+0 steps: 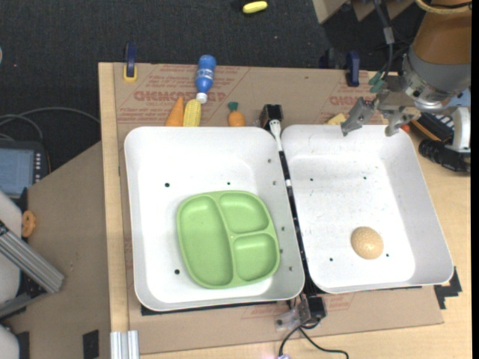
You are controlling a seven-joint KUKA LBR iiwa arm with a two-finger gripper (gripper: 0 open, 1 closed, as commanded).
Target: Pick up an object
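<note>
Starting at the left, a green tray lies in the left bin; toy food, a corn cob and a small bottle rest on the board behind it. In the right bin a tan egg sits alone near the front edge. The gripper hangs over that bin's back rim, fingers spread and empty, well apart from the egg. A good grasp likely means centring above the egg, descending straight, and closing gently, since its round shell may slip.
</note>
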